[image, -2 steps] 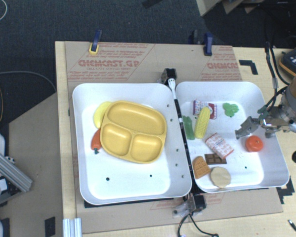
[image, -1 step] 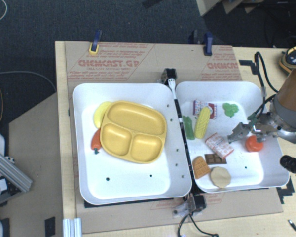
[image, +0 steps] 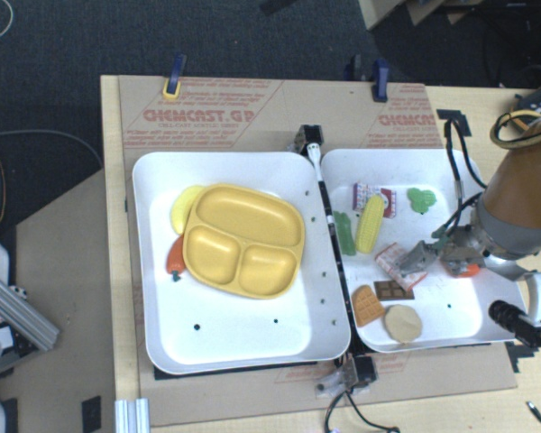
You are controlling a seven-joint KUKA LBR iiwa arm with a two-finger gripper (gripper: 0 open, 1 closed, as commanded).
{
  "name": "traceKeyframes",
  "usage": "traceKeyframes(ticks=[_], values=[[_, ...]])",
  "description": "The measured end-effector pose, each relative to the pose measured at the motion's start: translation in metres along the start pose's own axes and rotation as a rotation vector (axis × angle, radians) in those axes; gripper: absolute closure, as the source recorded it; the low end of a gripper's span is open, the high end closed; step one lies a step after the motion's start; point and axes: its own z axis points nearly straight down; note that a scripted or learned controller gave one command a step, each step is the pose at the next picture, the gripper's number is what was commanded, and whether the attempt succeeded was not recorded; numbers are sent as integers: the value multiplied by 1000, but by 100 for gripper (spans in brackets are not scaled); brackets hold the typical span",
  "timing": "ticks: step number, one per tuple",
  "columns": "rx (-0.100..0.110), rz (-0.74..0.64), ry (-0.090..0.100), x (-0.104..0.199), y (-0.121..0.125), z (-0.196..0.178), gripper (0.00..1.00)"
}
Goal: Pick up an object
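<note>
**Reaching into the right bin**

Leaning in from the right, the grey arm lowers its end effector [image: 424, 258] into the right bin [image: 451, 318], right over a clear crinkled packet [image: 398, 262]. I cannot tell how wide it stands or whether it has hold of anything. Close by lie a corn cob [image: 371, 223], a green pod [image: 344, 233], a green leafy piece [image: 422, 199], a brown wafer [image: 367, 304] and a round tan biscuit [image: 402, 323]. On the worktop's left bin [image: 153, 242] sits a yellow divided tray [image: 242, 240], a red-orange toy [image: 176, 258] tucked beside it.
</note>
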Motion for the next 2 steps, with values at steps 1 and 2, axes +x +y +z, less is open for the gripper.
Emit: traceKeyframes(ticks=[1,2], values=[[-8,1,0,1,2,49,0],[-15,0,-1,1,4,35,100]])
